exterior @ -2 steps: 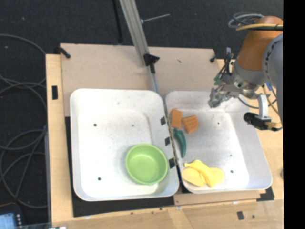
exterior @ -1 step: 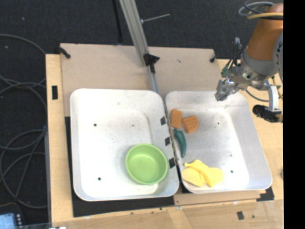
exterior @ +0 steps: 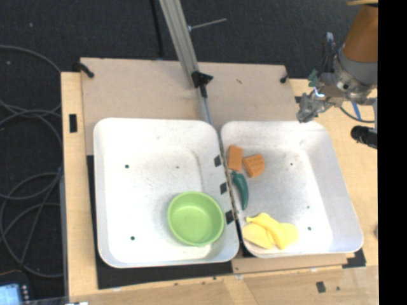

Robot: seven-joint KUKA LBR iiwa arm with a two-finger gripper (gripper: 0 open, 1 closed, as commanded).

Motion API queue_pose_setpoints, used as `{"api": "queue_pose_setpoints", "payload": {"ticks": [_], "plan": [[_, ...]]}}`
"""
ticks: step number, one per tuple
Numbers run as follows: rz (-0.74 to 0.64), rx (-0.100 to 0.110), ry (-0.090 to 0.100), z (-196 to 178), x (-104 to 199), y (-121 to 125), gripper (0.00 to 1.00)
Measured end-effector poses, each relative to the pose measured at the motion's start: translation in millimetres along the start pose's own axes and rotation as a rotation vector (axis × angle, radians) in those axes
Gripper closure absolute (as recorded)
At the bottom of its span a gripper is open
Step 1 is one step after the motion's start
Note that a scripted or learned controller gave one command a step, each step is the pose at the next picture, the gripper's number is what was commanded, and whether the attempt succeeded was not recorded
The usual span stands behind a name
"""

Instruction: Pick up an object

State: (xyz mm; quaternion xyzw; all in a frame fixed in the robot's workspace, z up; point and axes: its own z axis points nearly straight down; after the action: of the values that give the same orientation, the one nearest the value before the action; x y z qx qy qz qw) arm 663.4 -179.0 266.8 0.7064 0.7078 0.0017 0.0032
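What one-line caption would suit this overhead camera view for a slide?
Robot arm's gripper hovers at the right bin's far corner; orange pieces, a teal item, yellow objects inside; green bowl in the left bin.

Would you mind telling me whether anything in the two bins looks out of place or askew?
Nothing looks spilled or damaged. The teal curved object and the flat orange piece lie tight against the divider between the bins, and the yellow banana-like object crowds the right white bin's front-left corner.
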Motion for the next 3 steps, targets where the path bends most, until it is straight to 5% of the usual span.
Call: {"api": "queue_pose_setpoints", "payload": {"ticks": [3], "plan": [[-0.004,0.007,0.003,24,145,-16,1.00]]}}
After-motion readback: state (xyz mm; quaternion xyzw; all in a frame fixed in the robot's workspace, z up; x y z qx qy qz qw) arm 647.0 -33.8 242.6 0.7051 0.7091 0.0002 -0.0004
